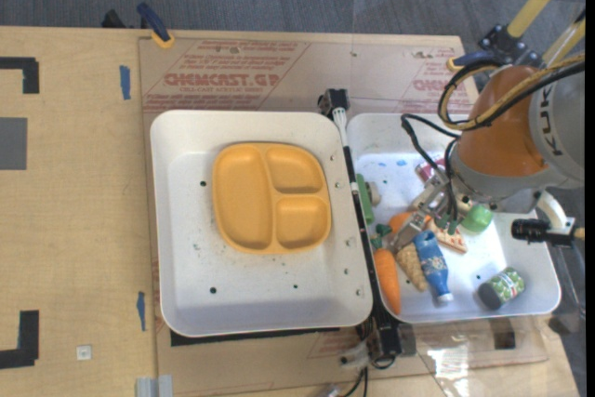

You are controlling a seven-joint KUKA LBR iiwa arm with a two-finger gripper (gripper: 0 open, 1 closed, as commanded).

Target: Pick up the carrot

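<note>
The carrot is orange and lies lengthwise against the left wall of the right bin, near its front corner. My gripper hangs low over the middle of that bin, up and to the right of the carrot and apart from it. It is just above a small orange item and a waffle cone toy. The arm's orange band hides the back right of the bin.
Beside the carrot lie a blue bottle, a pizza slice toy, a green ball and a green can. The left bin holds a yellow divided plate. Cables loop above the arm.
</note>
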